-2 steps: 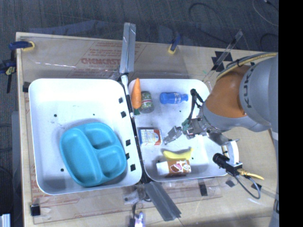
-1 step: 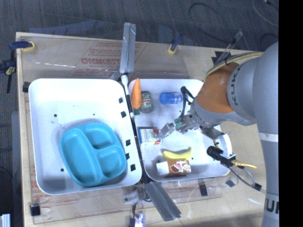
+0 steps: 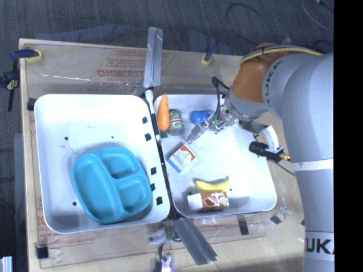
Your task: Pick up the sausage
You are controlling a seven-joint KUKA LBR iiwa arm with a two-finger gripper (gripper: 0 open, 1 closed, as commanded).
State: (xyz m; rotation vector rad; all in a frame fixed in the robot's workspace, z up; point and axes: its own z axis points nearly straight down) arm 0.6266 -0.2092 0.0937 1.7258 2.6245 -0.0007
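Observation:
My gripper (image 3: 195, 133) is low over the back middle of the right bin (image 3: 258, 174), pointing down and to the left. It sits between a blue object (image 3: 198, 117) behind it and a small white, red and blue carton (image 3: 182, 157) in front of it. Just to its left stands a green can (image 3: 175, 121), beside an orange carrot (image 3: 163, 111) at the bin's left wall. I cannot pick out a sausage with certainty. A cream pack with a red label (image 3: 209, 200) lies at the front of the bin, under a banana (image 3: 212, 183).
The left bin (image 3: 62, 120) holds a blue divided tray (image 3: 110, 183) in its front half. The grey arm with its orange band (image 3: 249, 81) reaches in over the right bin's back right corner. A black part (image 3: 262, 148) sticks out by the right rim.

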